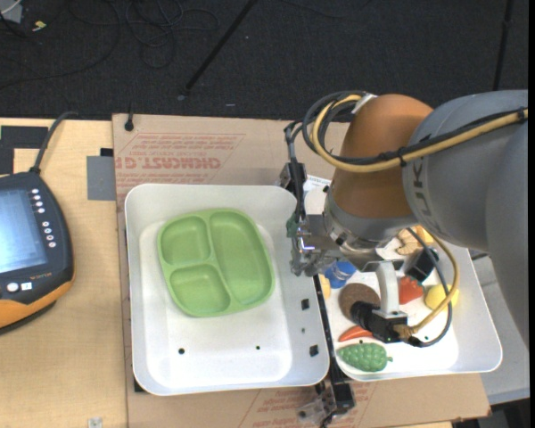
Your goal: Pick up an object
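The things to pick lie crowded in the right bin: a blue piece, a brown disc, a red piece, a green knobbly piece at the near rim and a yellow piece further right. Several are touching or just beside one another. The gripper sits at that bin's left edge, close against the wall it shares with the left bin, where a green divided plate lies alone. Whether the gripper is spread or closed I cannot tell, since the wrist of the arm covers much of it, and I see nothing held.

The risks, as I judge them: so near the wall, a descent may strike the rim and close on nothing. The blue piece is nearest and half hidden under the wrist, so a grasp there may catch only its edge and let it slip. In so tight a cluster, a close may shove neighbours aside, or trap two things and drop one on the lift. The low, flat disc offers little to grip
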Available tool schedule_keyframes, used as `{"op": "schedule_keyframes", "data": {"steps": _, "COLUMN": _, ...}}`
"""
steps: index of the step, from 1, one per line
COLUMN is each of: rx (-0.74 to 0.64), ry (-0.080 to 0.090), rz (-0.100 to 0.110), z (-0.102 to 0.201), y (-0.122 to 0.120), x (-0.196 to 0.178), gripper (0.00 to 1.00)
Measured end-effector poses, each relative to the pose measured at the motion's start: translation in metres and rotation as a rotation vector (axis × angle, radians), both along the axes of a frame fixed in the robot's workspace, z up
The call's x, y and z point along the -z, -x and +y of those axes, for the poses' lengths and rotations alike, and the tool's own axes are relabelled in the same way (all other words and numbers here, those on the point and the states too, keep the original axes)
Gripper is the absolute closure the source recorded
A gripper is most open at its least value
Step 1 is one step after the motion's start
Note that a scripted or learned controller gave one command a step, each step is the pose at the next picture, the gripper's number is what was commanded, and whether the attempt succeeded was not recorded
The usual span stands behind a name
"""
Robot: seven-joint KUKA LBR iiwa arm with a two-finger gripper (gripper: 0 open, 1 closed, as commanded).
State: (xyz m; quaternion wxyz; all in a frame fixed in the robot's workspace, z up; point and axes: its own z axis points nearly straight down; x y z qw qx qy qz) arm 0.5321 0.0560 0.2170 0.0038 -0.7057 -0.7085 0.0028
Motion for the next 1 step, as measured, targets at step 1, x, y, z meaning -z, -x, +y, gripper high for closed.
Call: {"op": "schedule_keyframes", "data": {"steps": 1, "rx": 0.006, "ry": 0.002, "rz": 0.001, "z": -0.0029, "y": 0.0064, "x": 0.0001, "gripper": 1.0}}
